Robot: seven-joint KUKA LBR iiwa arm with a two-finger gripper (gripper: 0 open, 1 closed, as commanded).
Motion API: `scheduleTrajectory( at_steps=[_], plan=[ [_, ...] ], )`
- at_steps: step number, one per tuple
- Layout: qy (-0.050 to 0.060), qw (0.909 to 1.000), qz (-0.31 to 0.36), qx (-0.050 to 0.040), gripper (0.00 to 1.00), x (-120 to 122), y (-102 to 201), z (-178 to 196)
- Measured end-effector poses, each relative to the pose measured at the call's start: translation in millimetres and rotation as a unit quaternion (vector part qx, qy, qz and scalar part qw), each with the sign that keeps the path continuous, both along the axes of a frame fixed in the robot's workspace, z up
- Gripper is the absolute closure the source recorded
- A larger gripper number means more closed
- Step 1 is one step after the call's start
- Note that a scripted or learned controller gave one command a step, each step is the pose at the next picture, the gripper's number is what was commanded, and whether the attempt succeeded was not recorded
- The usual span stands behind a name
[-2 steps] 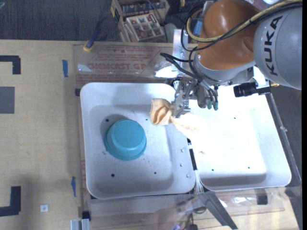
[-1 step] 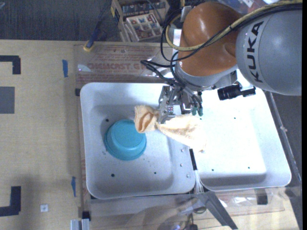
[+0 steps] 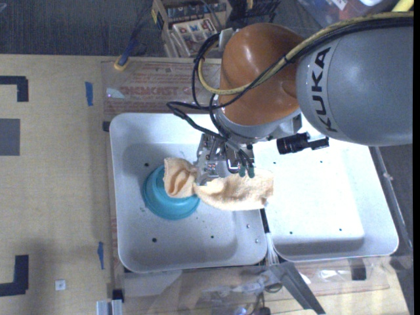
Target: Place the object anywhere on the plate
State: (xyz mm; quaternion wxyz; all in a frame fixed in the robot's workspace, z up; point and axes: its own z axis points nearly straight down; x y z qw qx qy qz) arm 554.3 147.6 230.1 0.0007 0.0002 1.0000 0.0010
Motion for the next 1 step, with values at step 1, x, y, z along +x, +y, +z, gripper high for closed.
scheduleTrajectory(
  at_steps=[1],
  plan=[
    [0.0, 1.0, 0.0, 0.0001, 0.0, 0.3, -0.2, 0.5]
  ],
)
